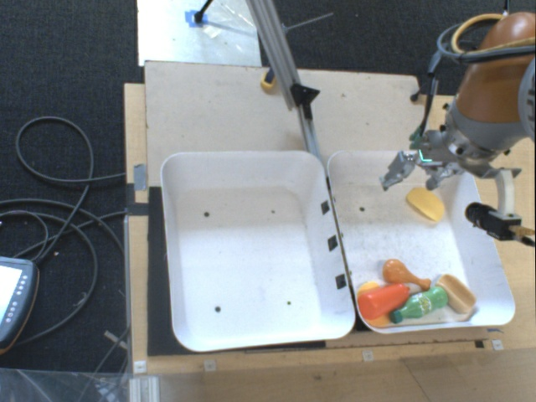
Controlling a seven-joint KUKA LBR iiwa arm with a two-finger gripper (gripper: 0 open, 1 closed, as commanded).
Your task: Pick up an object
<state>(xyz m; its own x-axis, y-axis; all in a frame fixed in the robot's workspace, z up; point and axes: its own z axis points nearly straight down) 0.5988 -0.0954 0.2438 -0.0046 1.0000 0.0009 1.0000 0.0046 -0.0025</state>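
Observation:
My gripper (416, 172) hangs over the far part of the right bin (374, 229), its two fingers spread apart with nothing between them. A yellow wedge-shaped piece (425, 205) lies on the bin floor just below and right of the fingers. At the bin's near right corner several toy foods are piled together: an orange drumstick (403, 273), a red-orange carrot (383, 298), a green bottle (421, 304) and a tan bun (457, 293).
The left bin (243, 249) sits beside the right one, sharing a raised middle rim with black clips (332, 243). A slanted metal pole (280, 53) crosses the back board. Cables lie on the dark floor at left.

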